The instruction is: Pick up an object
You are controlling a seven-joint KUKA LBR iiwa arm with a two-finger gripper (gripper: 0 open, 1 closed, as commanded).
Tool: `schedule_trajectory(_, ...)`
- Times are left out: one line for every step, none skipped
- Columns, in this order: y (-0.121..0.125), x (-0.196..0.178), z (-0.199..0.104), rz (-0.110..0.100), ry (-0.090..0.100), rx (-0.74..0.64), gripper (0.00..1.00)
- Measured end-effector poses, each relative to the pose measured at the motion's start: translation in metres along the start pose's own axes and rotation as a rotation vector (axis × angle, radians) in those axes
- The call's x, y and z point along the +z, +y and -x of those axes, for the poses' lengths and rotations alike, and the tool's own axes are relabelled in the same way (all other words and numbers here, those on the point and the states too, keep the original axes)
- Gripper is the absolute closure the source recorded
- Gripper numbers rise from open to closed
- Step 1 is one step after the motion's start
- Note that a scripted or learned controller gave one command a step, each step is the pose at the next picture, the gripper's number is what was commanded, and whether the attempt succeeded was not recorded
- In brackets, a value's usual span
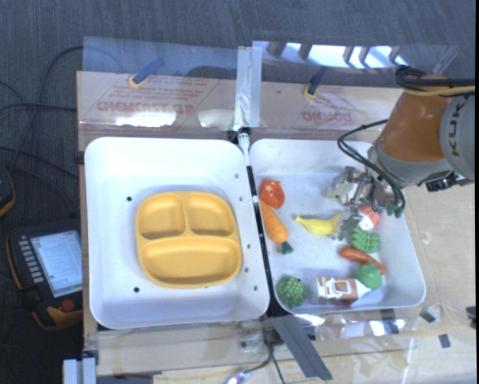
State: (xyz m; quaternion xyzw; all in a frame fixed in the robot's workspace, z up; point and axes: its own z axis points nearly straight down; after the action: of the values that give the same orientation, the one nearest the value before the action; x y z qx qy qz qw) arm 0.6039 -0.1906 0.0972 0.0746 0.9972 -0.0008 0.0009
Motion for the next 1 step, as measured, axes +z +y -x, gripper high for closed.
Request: schedule_trajectory(0.0315, 0.0069, 0.0155, -0.003, -0.011, -0.17, 0.0)
